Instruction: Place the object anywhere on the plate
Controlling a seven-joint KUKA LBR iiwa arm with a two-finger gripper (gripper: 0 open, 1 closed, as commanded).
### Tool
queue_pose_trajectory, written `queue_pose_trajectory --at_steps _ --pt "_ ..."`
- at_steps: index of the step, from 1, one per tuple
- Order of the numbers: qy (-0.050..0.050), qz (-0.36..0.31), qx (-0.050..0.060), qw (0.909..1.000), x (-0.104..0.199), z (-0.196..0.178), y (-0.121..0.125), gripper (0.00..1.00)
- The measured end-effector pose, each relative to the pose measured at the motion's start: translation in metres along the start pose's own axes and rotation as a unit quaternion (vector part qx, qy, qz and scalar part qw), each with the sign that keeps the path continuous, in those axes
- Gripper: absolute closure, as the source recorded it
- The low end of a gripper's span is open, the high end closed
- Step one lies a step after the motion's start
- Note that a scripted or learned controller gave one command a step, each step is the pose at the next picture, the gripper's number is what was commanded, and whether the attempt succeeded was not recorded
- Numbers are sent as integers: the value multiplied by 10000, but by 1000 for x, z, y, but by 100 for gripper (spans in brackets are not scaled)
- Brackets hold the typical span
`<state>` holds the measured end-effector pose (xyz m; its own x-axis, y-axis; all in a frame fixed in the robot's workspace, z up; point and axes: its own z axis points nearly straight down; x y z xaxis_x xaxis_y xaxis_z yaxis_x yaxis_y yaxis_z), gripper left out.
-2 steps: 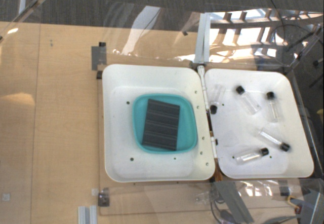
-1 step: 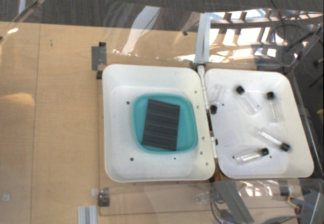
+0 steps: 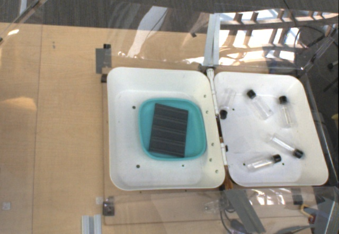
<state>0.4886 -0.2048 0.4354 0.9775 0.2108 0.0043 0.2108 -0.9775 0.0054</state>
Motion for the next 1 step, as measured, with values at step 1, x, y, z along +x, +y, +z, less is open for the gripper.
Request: queue_pose_trajectory --at_steps 1 --pt "1 0 0 10000 0 0 0 0"
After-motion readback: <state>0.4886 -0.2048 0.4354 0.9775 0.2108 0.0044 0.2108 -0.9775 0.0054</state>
